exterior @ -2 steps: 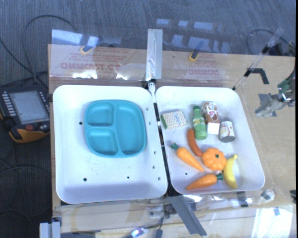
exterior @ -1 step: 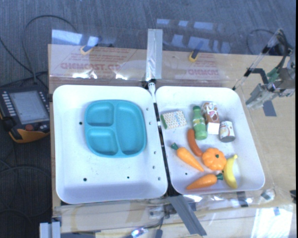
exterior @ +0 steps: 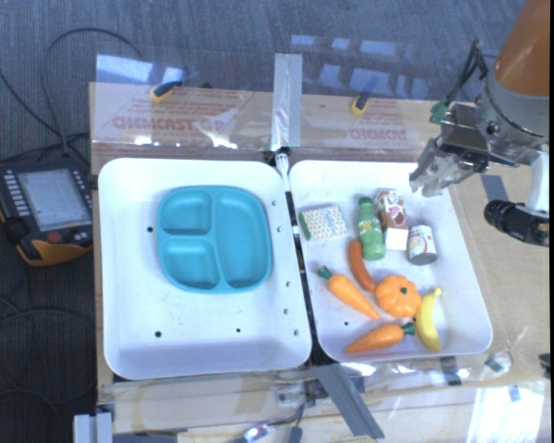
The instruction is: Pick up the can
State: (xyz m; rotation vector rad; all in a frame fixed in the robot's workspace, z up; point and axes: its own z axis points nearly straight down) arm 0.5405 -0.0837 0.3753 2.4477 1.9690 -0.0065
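Here can (exterior: 421,244) lies below tool (exterior: 431,179), apart.

Two white bins (exterior: 203,358); a turquoise plate (exterior: 212,238), orange carrots (exterior: 353,293), an orange pumpkin (exterior: 397,295), a yellow banana (exterior: 428,319), a green bottle (exterior: 370,231).

Faint red lettering is printed along the cardboard sheet (exterior: 148,123) at the far-left; it cannot be read with certainty.

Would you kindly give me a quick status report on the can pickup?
End effector above right bin's far right edge, holding nothing. Can lying on its side in right bin, untouched. White block and green bottle crowd its left side.
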